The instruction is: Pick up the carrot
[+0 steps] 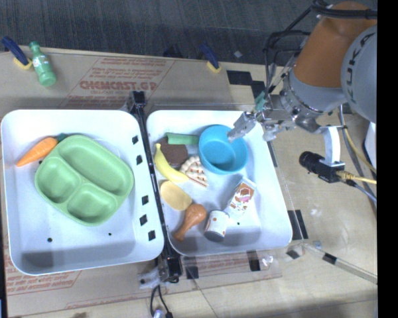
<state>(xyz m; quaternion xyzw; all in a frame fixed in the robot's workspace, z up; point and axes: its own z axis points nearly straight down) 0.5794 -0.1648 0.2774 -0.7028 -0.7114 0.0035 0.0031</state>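
Orange carrot [37,150] in the left bin [13,240], touching a green plate [84,178].
Gripper [241,128] hovers over the blue bowl [223,154], right bin; jaw state unclear.

left white bin [13,197]: orange carrot [36,151] far-left, touching green divided plate [84,177] | right white bin [275,211]: blue bowl [223,152] far, yellow banana [167,166] left, small carton [242,199] near-right | gripper [242,126] over the bowl's far rim
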